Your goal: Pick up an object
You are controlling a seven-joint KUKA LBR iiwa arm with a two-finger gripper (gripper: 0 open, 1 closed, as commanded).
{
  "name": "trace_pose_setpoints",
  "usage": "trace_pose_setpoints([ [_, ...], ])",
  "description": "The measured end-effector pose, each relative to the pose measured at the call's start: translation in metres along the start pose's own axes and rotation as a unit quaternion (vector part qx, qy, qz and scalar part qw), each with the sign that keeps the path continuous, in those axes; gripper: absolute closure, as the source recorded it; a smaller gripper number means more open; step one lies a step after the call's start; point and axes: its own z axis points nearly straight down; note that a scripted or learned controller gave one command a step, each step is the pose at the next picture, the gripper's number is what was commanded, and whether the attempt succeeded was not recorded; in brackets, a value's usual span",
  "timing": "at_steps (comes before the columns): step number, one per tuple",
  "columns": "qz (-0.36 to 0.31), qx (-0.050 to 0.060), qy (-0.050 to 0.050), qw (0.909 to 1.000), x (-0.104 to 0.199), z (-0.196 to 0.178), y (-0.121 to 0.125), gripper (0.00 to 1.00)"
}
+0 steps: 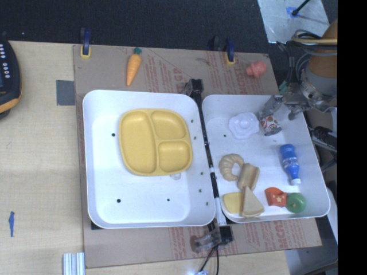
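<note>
My gripper (pixel 279 106) hangs over the far right corner of the right bin (pixel 321 171), reaching in from the right. Just below and left of it lies a small red-and-white can (pixel 269 125), tilted on the bin floor. Whether the gripper touches the can cannot be made out. Beside the can sits a white cup-like piece (pixel 243 125). Further down are a blue bottle (pixel 289 162), a pretzel (pixel 230 165), bread slices (pixel 248 177), a yellow cheese wedge (pixel 232 202), a red piece (pixel 275 197) and a green ball (pixel 296 203).
The left bin (pixel 103 176) holds a yellow divided plate (pixel 155 141). A toy carrot (pixel 133 66) and a pink object (pixel 256 69) lie on the cardboard behind the bins. A dark device (pixel 7 73) sits at the far left edge.
</note>
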Motion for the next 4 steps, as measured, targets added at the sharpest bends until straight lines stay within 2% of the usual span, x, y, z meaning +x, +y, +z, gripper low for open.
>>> trace_pose_setpoints([
  [1, 0.002, 0.001, 0.001, 1.0000, 0.001, 0.018, -0.001, 0.00],
  [2, 0.001, 0.001, 0.001, 1.0000, 0.044, 0.028, 0.000, 0.00],
  [3, 0.005, -0.003, -0.001, 1.0000, -0.003, -0.026, -0.007, 0.00],
  [4, 0.002, 0.002, 0.001, 1.0000, 0.026, 0.031, -0.001, 0.00],
])
